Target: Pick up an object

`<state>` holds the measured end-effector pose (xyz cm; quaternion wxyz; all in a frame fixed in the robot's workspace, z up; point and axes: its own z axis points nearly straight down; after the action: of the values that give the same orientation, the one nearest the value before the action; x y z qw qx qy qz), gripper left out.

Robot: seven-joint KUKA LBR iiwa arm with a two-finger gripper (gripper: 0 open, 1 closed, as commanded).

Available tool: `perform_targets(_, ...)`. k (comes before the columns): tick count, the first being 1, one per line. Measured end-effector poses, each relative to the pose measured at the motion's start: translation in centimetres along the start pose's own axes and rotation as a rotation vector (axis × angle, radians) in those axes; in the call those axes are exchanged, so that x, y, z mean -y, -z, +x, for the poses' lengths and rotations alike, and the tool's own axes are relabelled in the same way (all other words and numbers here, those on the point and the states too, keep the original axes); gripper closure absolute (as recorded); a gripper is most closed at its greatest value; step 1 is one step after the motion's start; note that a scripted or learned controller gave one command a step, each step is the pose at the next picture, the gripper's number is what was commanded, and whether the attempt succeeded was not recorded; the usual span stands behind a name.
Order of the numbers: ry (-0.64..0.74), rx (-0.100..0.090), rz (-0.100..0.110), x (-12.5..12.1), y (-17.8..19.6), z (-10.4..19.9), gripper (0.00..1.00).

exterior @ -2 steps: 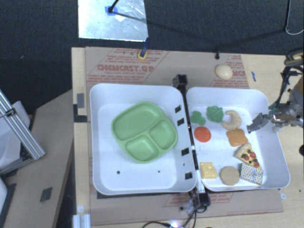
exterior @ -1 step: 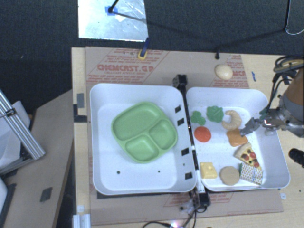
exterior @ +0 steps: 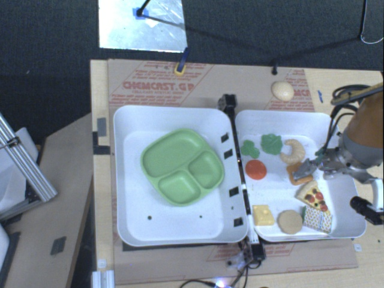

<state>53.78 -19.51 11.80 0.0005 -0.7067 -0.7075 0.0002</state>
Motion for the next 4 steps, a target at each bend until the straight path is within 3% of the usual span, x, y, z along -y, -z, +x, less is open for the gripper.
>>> perform_targets(1, 0.000, 0.000, 0.000, 0.0, -3.5, 0.1, 0.00)
perform_targets(2, 0.000, 0.001, -0.004, -0.1, -2.3, 0.0, 1.00)
perform_targets(4, 0.004, 0.002, -0.004, 0.2, 9.8, 1.2, 1.00)
